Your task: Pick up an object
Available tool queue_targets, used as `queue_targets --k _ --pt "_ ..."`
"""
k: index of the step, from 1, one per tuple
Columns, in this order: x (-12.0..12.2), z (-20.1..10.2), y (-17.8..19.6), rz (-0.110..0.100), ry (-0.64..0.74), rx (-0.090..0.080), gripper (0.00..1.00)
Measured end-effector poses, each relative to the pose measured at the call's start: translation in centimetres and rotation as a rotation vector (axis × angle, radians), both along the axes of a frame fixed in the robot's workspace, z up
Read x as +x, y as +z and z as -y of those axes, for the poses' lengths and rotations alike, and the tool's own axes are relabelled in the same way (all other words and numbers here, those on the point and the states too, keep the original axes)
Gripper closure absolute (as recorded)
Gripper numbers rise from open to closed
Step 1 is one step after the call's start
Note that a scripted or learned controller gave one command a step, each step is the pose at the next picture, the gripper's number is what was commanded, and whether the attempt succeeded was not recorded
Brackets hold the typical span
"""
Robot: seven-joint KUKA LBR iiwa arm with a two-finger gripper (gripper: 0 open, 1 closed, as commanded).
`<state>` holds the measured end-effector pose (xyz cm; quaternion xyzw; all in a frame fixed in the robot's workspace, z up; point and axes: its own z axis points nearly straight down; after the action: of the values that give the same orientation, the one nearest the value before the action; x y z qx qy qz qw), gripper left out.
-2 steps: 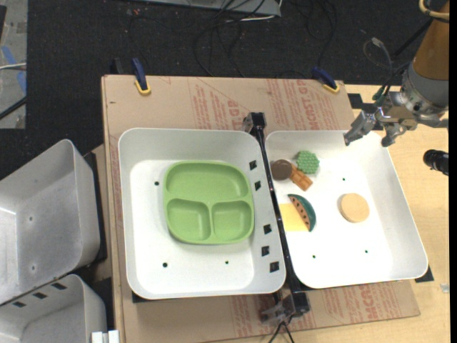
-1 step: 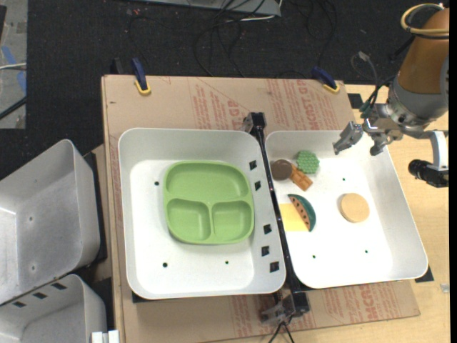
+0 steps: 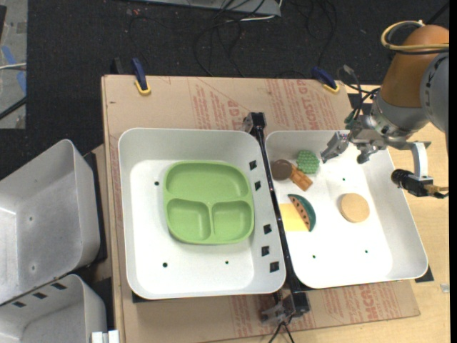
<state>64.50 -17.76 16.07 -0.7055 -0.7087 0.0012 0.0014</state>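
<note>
The right bin (image 3: 385,259) holds several small objects: a green knobbly ball (image 3: 308,161), a brown round piece (image 3: 281,169), an orange piece (image 3: 301,181), a yellow and red slice (image 3: 298,215) and a tan disc (image 3: 353,207). My gripper (image 3: 348,149) hangs over the bin's far right part, right of the green ball and above the tan disc. Its two fingers stand apart with nothing between them.
The left bin (image 3: 143,263) holds a green divided plate (image 3: 209,202). A black clamp strip (image 3: 265,191) runs between the two bins. More white bins (image 3: 43,213) stand off the bench at the left. Clips (image 3: 142,83) hold the board's far edge.
</note>
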Motion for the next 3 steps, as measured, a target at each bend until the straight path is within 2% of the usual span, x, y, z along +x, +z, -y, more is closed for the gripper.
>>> queue_targets --k 1,2,3 --pt "-0.5 -0.3 -4.4 0.0 -0.004 0.0 0.0" --pt "-0.3 -0.3 -3.0 0.007 -0.003 -0.002 1.0" --pt "-1.2 0.1 2.4 0.01 -0.006 -0.002 1.0"
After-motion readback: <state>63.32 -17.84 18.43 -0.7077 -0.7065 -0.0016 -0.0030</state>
